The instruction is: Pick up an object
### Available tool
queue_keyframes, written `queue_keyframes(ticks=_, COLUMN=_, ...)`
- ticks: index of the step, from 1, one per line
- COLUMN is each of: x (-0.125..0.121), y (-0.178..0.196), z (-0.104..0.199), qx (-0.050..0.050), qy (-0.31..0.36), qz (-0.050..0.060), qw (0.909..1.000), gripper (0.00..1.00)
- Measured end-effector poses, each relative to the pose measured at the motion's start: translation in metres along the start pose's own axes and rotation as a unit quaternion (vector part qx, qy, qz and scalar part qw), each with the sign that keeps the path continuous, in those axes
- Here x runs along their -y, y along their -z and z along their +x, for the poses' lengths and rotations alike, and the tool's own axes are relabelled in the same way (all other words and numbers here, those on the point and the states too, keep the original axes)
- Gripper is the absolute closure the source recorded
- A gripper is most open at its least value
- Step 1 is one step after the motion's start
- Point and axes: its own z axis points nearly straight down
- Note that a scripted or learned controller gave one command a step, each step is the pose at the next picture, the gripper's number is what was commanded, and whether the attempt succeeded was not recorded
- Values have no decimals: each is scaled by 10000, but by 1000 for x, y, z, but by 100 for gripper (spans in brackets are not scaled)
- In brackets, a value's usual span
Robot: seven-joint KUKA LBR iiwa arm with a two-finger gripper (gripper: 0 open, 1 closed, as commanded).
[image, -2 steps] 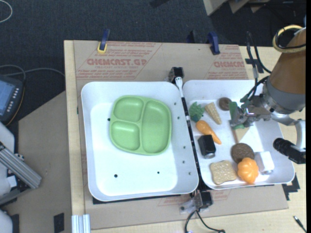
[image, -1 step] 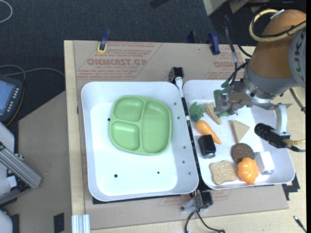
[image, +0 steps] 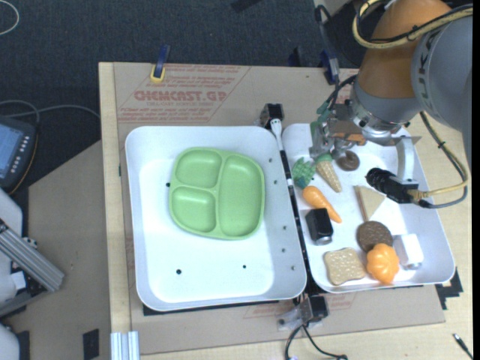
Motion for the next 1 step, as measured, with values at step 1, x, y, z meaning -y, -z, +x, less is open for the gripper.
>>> queue_keyframes(ticks=1, x=-40, y=-4, z=46, qx=-5, qy=5, qz=-2, qw=10000, gripper=100)
